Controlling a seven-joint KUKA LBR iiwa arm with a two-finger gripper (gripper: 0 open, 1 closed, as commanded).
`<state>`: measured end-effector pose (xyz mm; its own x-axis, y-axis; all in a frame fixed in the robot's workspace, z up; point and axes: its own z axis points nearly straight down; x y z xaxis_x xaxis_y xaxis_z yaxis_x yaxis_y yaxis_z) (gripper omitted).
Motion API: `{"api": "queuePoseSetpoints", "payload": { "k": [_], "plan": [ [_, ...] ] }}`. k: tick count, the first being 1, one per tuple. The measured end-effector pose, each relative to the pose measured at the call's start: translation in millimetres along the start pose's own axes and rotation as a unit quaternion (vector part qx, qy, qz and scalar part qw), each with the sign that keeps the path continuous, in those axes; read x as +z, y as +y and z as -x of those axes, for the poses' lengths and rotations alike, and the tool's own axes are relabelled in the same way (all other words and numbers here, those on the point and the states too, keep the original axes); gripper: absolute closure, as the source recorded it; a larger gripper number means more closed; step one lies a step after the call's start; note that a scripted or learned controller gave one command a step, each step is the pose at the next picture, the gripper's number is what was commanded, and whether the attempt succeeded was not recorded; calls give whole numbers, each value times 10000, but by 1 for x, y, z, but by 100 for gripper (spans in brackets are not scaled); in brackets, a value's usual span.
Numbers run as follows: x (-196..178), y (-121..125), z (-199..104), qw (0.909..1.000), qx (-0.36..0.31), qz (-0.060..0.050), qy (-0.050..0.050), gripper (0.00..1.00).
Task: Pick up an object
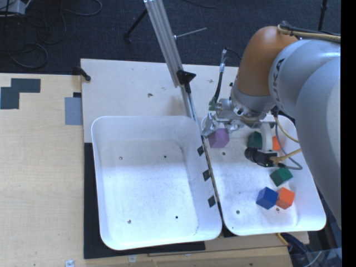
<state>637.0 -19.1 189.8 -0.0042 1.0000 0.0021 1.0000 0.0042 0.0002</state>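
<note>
The jaws look clamped on a purple block (218, 138), which hangs at the gripper (214, 128) above the right bin (311, 222), so a pick seems underway; nearer, blue cube (266, 198) and orange cube (285, 197) touch

Bulky grey arm (311, 88), glossy orange band (258, 60) above wrist, thin yellow cables (289, 132) trailing

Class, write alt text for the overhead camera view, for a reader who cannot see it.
A grey robot arm reaches from the right, its gripper low over the right bin by a purple block. Green, blue and orange blocks also lie there, beside the left bin.
</note>
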Motion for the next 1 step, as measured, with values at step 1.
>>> {"api": "queuePoseSetpoints", "payload": {
  "k": [1],
  "plan": [
    [0,11,-73,10000,-8,-10,7,100]
  ]
}}
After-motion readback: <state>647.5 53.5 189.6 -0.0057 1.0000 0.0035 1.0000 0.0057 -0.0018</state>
